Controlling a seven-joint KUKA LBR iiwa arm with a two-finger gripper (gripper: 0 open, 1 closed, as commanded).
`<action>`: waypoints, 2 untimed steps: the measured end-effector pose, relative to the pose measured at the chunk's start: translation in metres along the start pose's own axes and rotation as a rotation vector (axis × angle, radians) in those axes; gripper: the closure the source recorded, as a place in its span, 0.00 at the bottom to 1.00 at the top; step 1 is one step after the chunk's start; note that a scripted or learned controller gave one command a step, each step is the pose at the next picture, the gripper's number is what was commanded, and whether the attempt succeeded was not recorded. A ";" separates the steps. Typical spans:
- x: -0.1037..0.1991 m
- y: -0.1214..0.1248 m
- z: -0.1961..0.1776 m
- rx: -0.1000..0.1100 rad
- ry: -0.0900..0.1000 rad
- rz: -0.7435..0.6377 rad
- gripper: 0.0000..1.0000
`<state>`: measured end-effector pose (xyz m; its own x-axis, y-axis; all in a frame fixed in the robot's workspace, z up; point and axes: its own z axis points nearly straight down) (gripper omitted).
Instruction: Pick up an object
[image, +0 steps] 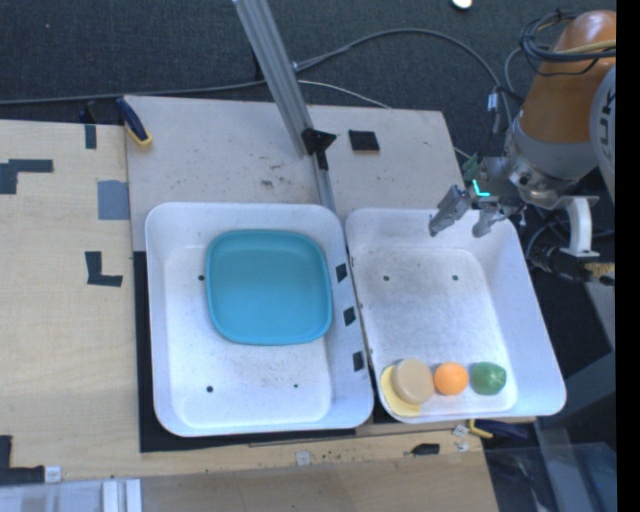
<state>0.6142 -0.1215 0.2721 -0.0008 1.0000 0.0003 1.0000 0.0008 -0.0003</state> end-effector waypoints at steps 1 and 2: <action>0.000 0.000 0.000 0.000 0.000 0.000 0.00; -0.006 -0.007 0.048 0.005 0.000 0.001 0.00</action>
<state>0.6069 -0.1273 0.2242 0.0001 1.0000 0.0002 1.0000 -0.0001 -0.0048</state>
